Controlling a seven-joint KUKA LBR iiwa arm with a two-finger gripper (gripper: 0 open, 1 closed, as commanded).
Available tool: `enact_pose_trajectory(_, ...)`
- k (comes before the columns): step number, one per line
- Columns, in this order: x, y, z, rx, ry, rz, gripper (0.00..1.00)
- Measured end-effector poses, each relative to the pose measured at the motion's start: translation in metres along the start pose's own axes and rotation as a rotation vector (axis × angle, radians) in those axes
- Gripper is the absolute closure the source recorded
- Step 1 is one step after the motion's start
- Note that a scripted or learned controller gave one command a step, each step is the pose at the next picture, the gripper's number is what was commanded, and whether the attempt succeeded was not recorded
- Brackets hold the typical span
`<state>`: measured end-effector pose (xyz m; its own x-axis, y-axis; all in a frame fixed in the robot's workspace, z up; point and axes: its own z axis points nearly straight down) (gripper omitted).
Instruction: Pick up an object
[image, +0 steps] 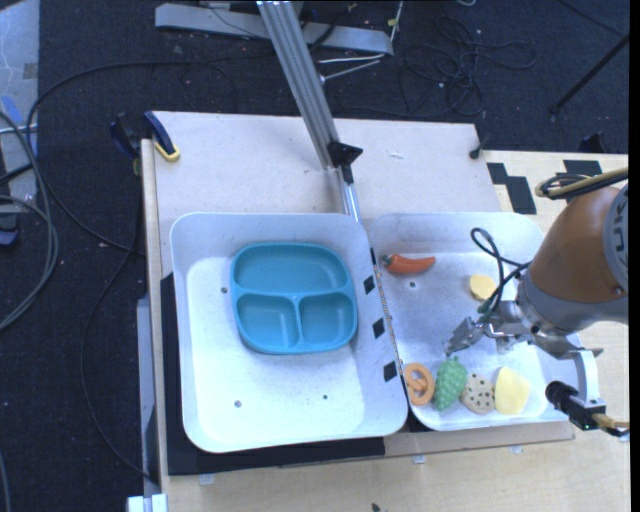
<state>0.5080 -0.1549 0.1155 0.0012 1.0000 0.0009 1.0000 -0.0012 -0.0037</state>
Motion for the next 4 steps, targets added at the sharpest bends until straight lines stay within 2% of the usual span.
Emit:
enact_pose_trajectory(1,0.000,0.001,-0.012,-0.004,-0.001,0.001,1.00)
enact_pose_trajectory(3,-0.014,-0.006,-0.115,-0.009,-0.003,-0.002,1.00)
enact_pose_trajectory(4,-0.014,-0.005,-0.147,-0.007,-0.003,-0.003,1.00)
